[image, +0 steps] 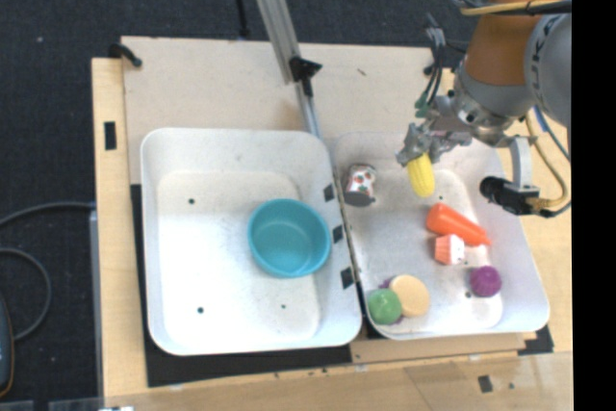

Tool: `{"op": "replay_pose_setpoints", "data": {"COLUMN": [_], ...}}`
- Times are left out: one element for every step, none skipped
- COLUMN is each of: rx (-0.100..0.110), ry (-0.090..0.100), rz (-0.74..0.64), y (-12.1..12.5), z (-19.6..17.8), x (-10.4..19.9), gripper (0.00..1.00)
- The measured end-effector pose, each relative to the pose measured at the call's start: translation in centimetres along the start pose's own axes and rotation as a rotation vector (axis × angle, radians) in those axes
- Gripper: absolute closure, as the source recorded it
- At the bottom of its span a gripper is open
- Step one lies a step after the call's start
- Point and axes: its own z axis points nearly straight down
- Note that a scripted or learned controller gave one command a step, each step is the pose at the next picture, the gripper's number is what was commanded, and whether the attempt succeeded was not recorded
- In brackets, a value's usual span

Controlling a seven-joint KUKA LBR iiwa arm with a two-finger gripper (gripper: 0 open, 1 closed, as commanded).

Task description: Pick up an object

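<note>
A wooden bench (192, 82) seen from above at a slant, carrying two shallow white bins side by side. The left bin (173, 159) holds a round teal bowl (289, 237), sitting upright near the bin's right side, close to the wall shared with the other bin.

The right bin (525, 289) holds several small toy foods. A small silvery ball with red marks (360, 184) lies near its upper left corner. An orange carrot (456, 222) lies toward the right, tilted, and just below it is a small pink and white piece (450, 250), touching or nearly touching the carrot. A purple ball (484, 281) sits lower right. At the lower left edge, a green ball (385, 306) and a pale yellow disc (412, 295) sit pressed together.

The grey arm with its orange band (510, 14) reaches in from the right, above the upper part of the right bin. Its gripper (418, 152) points down and to the left. A yellow corn cob (421, 175) sits directly at the fingertips, its top end seemingly caught between them and its lower end hanging toward the bin floor. The fingers look closed around the cob, though the contact is small and somewhat blurred here. The cob is apart from the carrot below it and to the right of the silvery ball.

A slanted metal pole (274, 14) rises from the bench behind the bins.
</note>
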Motion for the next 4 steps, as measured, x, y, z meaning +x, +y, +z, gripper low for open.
{"op": "replay_pose_setpoints", "data": {"rx": [0.001,-0.003,-0.002,0.002], "ry": [-0.001,0.001,0.001,0.0], "rz": [0.003,-0.002,-0.002,-0.001], "y": [-0.4,0.4,0.4,0.1], "z": [0.2,-1.1,-2.0,-1.4], "x": [4.7,9.6,14.5,19.3], "gripper": [1.0,1.0,1.0,1.0]}}
